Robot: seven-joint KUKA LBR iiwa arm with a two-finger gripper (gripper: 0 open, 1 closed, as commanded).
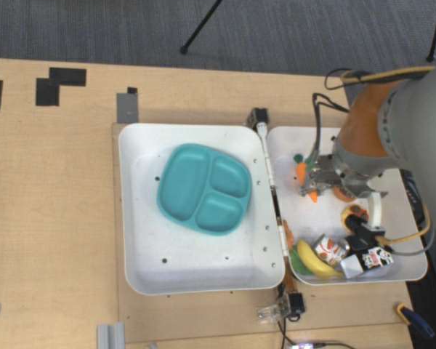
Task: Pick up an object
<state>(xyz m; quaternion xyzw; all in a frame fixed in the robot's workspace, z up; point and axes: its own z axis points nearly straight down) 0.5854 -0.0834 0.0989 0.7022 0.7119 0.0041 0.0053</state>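
Note:
A small orange carrot toy [302, 171] with a green top lies at the left side of the right bin [291, 140]. My gripper [314, 182] is low over the bin, right beside the carrot and partly covering its lower end. An orange tip pokes out below the gripper. Whether the carrot is between the jaws is hidden. Near the bin's front edge lie a yellow banana [311, 259], a red and white can [329, 250] and a small black and white box [373, 259].
The left bin [142, 267] holds a teal divided plate [203, 187] near its middle. The grey arm with its orange band [367, 126] covers the right bin's back right part. A ridge with clips [270, 187] separates the two bins.

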